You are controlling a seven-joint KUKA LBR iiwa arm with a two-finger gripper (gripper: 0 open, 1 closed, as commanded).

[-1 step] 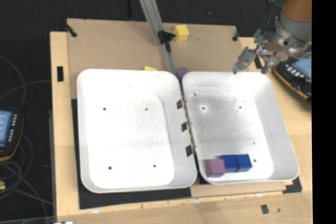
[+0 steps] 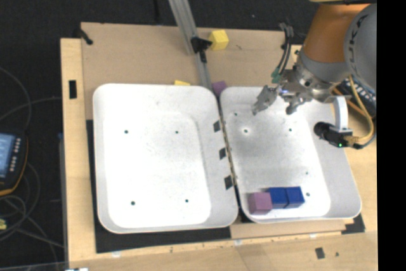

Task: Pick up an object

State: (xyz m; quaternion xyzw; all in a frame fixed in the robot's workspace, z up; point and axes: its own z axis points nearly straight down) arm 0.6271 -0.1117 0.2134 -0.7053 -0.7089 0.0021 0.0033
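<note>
Blocks, blue (image 2: 285, 196) and purple (image 2: 259, 202), lower right bin (image 2: 330, 200), gripper (image 2: 277, 103) fingers apart, empty, upper right bin.

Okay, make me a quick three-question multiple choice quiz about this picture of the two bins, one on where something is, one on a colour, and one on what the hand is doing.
1. Where in the right bin do the blocks lie?
A. At its near edge
B. At its far edge
C. In its middle

2. What colour is the block that lies left of the blue blocks?
A. Green
B. Purple
C. Red

3. What is the state of the hand?
A. Shut on a blue block
B. Resting in the left bin
C. Open, with nothing between its fingers

Answers:
1. A, since the blocks lie together along the near edge.
2. B, since the block touching the blue ones on their left is purple.
3. C, since the fingers stand spread at the far end of the right bin, well away from the blocks.
</note>
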